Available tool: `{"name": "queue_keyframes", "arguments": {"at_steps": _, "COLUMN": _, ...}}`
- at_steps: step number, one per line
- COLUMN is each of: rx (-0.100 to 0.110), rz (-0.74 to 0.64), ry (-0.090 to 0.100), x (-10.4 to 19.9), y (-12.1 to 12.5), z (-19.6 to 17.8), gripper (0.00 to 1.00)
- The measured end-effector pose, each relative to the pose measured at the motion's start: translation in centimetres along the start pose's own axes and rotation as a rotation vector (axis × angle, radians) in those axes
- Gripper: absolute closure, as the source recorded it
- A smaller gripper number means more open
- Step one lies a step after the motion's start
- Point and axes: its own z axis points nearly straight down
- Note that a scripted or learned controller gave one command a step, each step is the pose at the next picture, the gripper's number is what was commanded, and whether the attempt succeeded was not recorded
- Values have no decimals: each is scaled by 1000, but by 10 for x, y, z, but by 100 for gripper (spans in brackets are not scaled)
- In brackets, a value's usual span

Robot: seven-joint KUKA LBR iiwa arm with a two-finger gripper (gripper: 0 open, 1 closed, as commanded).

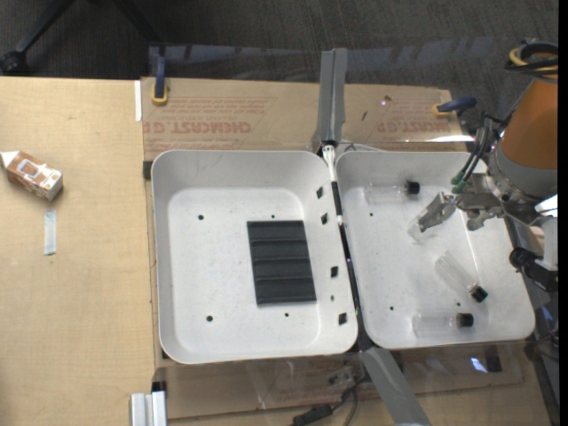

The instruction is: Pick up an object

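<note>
I see the gripper [453, 211] over the right bin [390, 327], jaws spread wide and holding nothing; a black ribbed block [281, 262] lies mid left bin [177, 327].

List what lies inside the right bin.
The right bin holds three clear tubes with black caps: one near the back, one mid-front, one at the front. The pincer hides part of the floor.

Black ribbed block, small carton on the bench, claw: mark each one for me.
Black ribbed block [281, 262]: camera view, its middle rib.
Small carton [34, 175]: camera view, its top face.
Claw [453, 213]: camera view, between its fingertips.
</note>
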Motion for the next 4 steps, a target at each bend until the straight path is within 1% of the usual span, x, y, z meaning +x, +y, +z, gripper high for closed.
{"name": "queue_keyframes", "arguments": {"at_steps": 1, "rx": -4, "rz": -124, "ry": -2, "x": -64, "y": 19, "z": -92, "gripper": 0}}
{"name": "queue_keyframes", "arguments": {"at_steps": 2, "rx": -4, "rz": -274, "ry": -1, "x": -83, "y": 77, "z": 39, "gripper": 0}}
{"name": "queue_keyframes", "arguments": {"at_steps": 3, "rx": -5, "rz": -323, "ry": -2, "x": -42, "y": 109, "z": 90, "gripper": 0}}
{"name": "queue_keyframes", "arguments": {"at_steps": 4, "rx": -6, "rz": -568, "ry": -2, "x": -83, "y": 43, "z": 104, "gripper": 0}}
